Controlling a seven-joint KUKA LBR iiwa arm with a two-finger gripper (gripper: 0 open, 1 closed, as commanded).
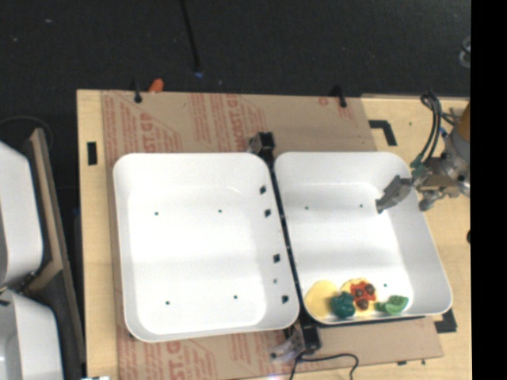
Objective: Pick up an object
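Meanwhile the toy cluster (358, 298) stretches left-right along the near wall, gripper (408, 195) spread, holding nothing.

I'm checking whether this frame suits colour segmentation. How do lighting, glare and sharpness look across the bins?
Camera view: the left bin and right bin are bright, near washed out, with soft grey shading bands across their floors; the toys at the right bin's near edge are small and soft-edged, colours still distinct; the gripper is blurry; the surroundings beyond the bench are dark.
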